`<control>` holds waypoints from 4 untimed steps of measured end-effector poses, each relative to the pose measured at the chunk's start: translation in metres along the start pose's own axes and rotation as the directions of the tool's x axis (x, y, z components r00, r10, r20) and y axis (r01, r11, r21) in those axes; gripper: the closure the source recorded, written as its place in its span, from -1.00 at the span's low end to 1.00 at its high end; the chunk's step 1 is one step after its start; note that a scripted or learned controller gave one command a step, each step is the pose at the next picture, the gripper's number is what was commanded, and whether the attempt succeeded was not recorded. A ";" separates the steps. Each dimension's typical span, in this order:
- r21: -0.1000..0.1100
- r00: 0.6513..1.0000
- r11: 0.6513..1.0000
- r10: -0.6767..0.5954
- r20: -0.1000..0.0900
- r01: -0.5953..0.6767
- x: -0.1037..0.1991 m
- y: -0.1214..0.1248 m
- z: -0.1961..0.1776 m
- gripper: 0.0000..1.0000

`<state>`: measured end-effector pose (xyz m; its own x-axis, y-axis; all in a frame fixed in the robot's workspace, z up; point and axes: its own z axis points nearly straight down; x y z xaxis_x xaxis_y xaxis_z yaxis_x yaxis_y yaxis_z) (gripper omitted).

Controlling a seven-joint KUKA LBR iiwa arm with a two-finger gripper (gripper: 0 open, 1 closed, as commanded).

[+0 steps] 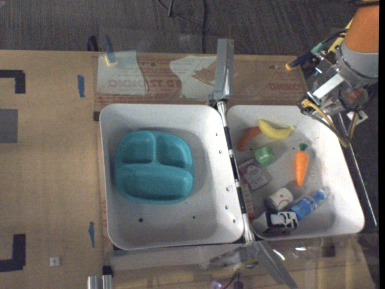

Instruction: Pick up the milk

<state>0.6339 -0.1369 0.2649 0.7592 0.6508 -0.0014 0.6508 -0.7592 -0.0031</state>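
honestly the milk [282, 220] is jammed at the bottom of the right bin [352, 188] against a bottle [306, 205] and can [279, 198], so the gripper [329, 101], way up at upper right, could easily snag a neighbour.

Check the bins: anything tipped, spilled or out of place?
Nothing spilled or damaged. In the right bin, the water bottle, can and milk carton lie on their sides, crowded in the near corner. The teal tray sits flat in the left bin.
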 end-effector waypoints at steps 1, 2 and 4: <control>0.000 0.990 0.990 -0.144 0.000 0.144 0.000 -0.058 -0.022 1.00; 0.001 0.998 0.998 0.065 0.000 -0.065 -0.007 -0.049 -0.004 1.00; 0.000 0.988 0.988 0.153 0.000 -0.153 -0.079 -0.054 -0.073 1.00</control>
<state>0.5388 -0.1475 0.3382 0.8498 0.5271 -0.0018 0.5271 -0.8498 -0.0028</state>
